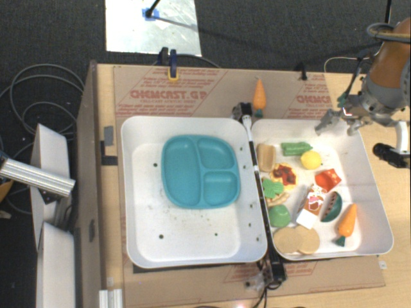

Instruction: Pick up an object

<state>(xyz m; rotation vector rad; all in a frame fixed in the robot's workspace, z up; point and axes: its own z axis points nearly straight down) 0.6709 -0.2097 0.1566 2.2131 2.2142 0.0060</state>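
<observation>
Toy food (pixel 302 191) crowds the right bin (pixel 379 204), and the hand (pixel 339 119), fingers spread and empty, hangs above its far edge, seemingly before reaching in.

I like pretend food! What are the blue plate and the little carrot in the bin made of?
The blue plate looks like moulded plastic: one even teal colour, smooth matte surface, rounded compartments. The little carrot in the right bin seems to be toy plastic too, solid orange with a green tip, though it is too small here to rule out rubber or foam.
</observation>
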